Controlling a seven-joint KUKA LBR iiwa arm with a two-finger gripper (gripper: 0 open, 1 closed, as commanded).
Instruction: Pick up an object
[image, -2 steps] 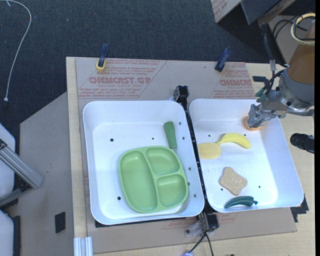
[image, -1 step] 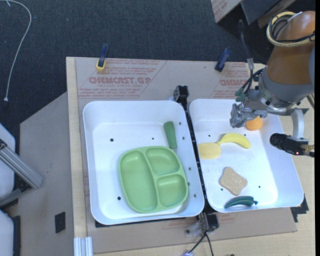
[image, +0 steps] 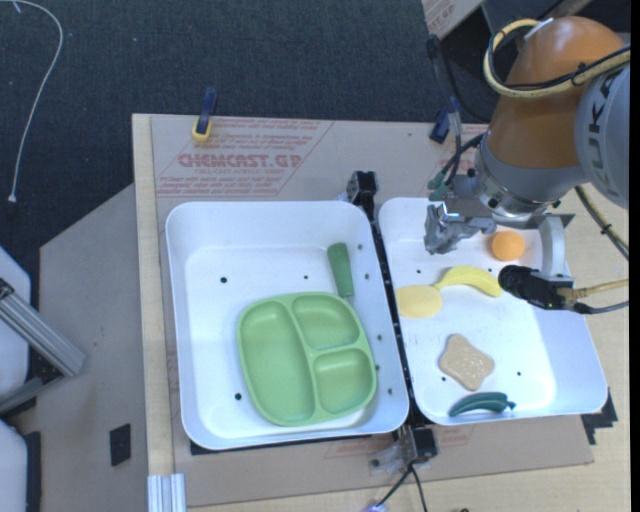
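Note:
My gripper (image: 446, 238) hangs over the far left part of the right bin (image: 570, 395), open with nothing between its fingers. Just below it lie a yellow banana (image: 472, 281) and a pale yellow lemon-shaped piece (image: 419, 301). To its right sits an orange ball (image: 507, 245), partly behind the arm's black fitting. Nearer the front of this bin are a tan biscuit-like slab (image: 466, 362) and a teal-green pod (image: 481, 404).
The left bin (image: 200, 250) holds a green divided plate (image: 305, 355) and a green cylinder (image: 341, 270) by its right wall. A black clamp (image: 362, 186) sits at the far end of the ridge between the bins. The arm's cables (image: 600, 290) trail over the right bin's right side.

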